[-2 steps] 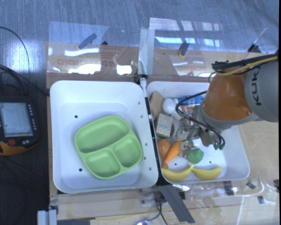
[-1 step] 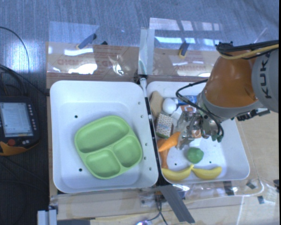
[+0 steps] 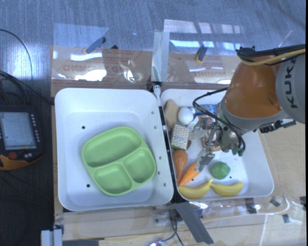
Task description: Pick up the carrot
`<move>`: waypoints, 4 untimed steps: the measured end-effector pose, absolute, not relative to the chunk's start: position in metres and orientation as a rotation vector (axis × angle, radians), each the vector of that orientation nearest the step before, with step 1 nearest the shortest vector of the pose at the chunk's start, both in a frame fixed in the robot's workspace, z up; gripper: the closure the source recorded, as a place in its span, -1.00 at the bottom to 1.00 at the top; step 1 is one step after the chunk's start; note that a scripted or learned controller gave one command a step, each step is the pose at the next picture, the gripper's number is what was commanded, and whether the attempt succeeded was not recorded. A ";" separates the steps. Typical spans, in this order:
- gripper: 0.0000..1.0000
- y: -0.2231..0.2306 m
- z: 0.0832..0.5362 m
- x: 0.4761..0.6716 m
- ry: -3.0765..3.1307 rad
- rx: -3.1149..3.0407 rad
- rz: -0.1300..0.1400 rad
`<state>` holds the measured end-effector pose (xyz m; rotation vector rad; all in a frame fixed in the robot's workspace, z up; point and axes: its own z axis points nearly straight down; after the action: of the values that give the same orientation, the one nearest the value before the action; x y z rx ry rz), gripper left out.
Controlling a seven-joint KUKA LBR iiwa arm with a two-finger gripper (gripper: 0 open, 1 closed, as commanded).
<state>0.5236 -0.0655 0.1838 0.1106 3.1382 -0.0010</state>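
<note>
— Grey carpet lies behind a bench with 2 shallow white bins side by side. How do the fingers look?

— The gripper [image 3: 206, 157] hangs over the right bin [image 3: 259, 181], its fingers pointing down and left; whether they are spread or pressed together, I cannot tell. Nothing visibly sits between them.

— And the carrot?

— The carrot [image 3: 188, 176] lies just beside the fingertips, to their lower left, near the bin's left wall, slanting toward the bananas.

— What surrounds it?

— A brown oblong piece [image 3: 180, 161] touches it on the left. 2 yellow bananas [image 3: 211, 188] lie along the near wall, a green round item [image 3: 220, 169] sits just above them, and a white egg [image 3: 185, 116] rests further back. The left bin [image 3: 72, 111] holds a green divided plate [image 3: 119, 160].
</note>
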 end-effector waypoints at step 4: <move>-1.00 -0.028 0.184 0.492 3.108 -0.455 0.000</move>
<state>0.4919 -0.0283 0.1836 -0.4550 3.1079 0.0005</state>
